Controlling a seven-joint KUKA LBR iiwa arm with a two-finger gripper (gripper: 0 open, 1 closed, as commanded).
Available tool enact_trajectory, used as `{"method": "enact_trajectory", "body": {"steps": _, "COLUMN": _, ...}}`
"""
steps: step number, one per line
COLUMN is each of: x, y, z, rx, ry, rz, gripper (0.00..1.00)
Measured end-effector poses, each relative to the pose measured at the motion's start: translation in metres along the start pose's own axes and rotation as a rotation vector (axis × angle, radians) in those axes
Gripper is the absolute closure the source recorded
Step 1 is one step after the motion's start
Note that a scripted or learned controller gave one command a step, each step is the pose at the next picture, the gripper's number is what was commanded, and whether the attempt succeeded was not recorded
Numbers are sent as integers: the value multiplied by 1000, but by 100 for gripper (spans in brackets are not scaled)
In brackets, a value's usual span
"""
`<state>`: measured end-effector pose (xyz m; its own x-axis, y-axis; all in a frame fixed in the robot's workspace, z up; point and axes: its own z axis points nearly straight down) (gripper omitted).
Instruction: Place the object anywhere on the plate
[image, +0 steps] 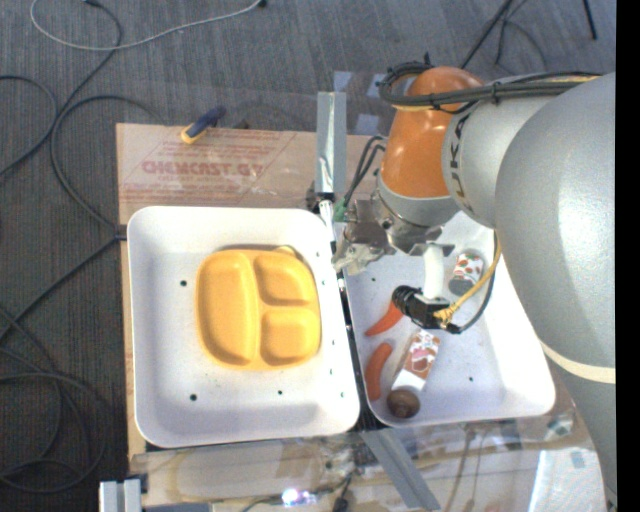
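The grey arm (545, 190), with its orange band (425, 130), covers much of the right bin (520, 385) and reaches down over that bin's upper left corner. The left bin (155, 300) lies just beside the right bin, their inner walls touching. A yellow plate (260, 305) with three compartments sits in the middle of the left bin, well apart from everything in the right bin. The gripper (357, 252) hangs above the right bin's left wall, near its upper end; I cannot tell how its fingers stand, and nothing can be seen between them.

Inside the right bin, a white tube (421, 362) with a red label lies tilted near the lower middle. A sausage (377, 368) lies just left of the tube, and a red chili (385, 320) lies above the sausage. A round brown ball (403, 403) rests at the tube's lower end. A small can (467, 270) lies toward the bin's upper right, under the arm.
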<state>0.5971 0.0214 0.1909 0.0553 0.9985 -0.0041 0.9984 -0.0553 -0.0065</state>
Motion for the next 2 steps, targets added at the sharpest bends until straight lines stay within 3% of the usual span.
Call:
{"method": "enact_trajectory", "body": {"steps": 1, "x": 33, "y": -55, "z": 9, "rx": 0, "ry": 5, "rz": 129, "gripper": 100}}
{"method": "enact_trajectory", "body": {"steps": 2, "x": 32, "y": -55, "z": 9, "rx": 0, "ry": 5, "rz": 130, "gripper": 0}}
